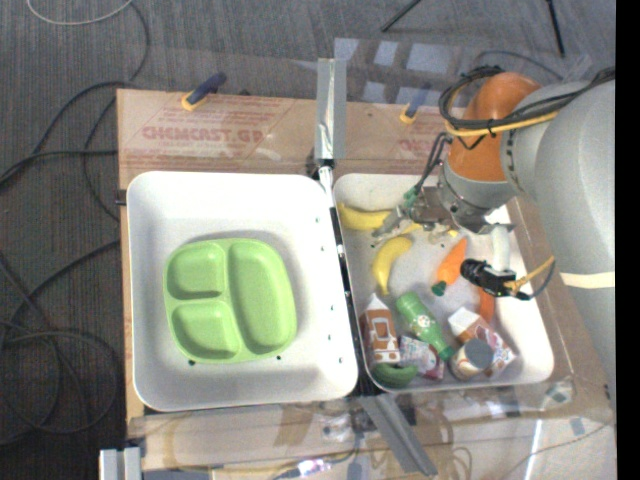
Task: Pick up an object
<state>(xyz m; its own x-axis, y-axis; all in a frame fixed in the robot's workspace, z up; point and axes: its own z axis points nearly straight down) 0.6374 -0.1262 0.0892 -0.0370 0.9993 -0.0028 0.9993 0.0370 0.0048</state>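
Desk (200, 133) carries two white bins. On the left, one bin (150, 368) holds a green divided plate (232, 298). Beside it, the right bin (535, 353) is crowded — two bananas, the upper one (362, 216) and the lower (388, 261), a green bottle (422, 323), a carrot (449, 264). At the bin's back sits the tool (432, 208), just above the bananas; whether it is apart or together I cannot tell. A clean pick probably means dropping straight onto the lower banana — it lies less crowded than the packed front corner.
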